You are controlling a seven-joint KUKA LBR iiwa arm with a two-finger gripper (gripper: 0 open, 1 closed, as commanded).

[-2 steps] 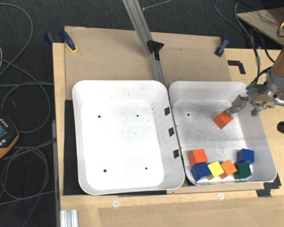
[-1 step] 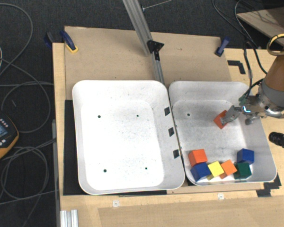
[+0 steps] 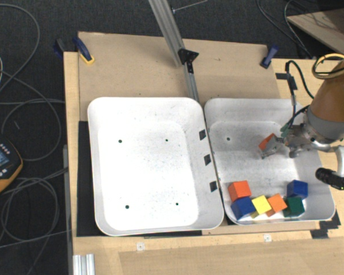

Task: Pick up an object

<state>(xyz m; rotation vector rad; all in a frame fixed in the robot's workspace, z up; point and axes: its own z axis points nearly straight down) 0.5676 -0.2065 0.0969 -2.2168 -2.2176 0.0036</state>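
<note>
The right bin [image 3: 309, 114] held the gripper [image 3: 273, 148], its fingers pinching a small orange-red block [image 3: 267, 142] above the floor. Judged risk — the tilted block could slip from a shallow grip. 6 cubes [image 3: 267, 202] clustered along the near wall.

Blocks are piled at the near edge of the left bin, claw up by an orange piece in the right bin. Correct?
Not quite. The camera view shows the pile of coloured blocks at the near edge of the right shallow white bin, not the left shallow white bin. The rest holds: the claw is by the small orange piece in the right bin.
</note>
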